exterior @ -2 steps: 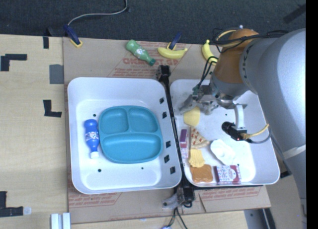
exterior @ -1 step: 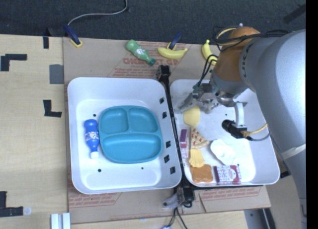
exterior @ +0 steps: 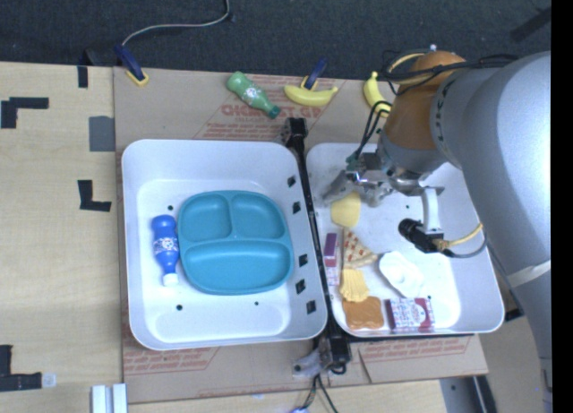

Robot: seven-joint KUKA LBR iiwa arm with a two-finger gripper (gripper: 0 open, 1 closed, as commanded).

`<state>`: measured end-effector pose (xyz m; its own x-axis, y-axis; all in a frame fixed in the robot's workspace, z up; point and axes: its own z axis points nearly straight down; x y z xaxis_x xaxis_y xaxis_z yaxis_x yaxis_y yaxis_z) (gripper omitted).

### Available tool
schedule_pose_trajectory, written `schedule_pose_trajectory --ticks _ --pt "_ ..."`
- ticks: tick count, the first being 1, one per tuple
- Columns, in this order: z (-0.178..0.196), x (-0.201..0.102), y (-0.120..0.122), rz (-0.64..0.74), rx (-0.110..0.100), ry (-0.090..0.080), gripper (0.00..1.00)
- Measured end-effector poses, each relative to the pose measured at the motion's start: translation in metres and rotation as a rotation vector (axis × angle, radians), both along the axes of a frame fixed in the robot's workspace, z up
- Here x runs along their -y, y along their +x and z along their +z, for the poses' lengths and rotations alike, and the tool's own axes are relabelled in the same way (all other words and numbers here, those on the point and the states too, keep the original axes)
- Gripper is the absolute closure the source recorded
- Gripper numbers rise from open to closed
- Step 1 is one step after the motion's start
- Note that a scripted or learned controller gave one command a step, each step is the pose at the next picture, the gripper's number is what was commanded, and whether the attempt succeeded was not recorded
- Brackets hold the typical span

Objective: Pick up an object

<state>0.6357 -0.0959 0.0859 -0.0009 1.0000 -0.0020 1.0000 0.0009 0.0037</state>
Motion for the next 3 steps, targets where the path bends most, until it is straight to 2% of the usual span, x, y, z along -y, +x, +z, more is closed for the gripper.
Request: schedule_pose_trajectory --ticks 1,2,3 --pt "0.01 0.0 0.0 0.0 0.0 0.0 1.0" --pt "0.01 0.0 0.0 0.0 0.001 0.0 0.0" --pt "0.026 -0.001 0.002 0.0 -0.005 0.003 0.0"
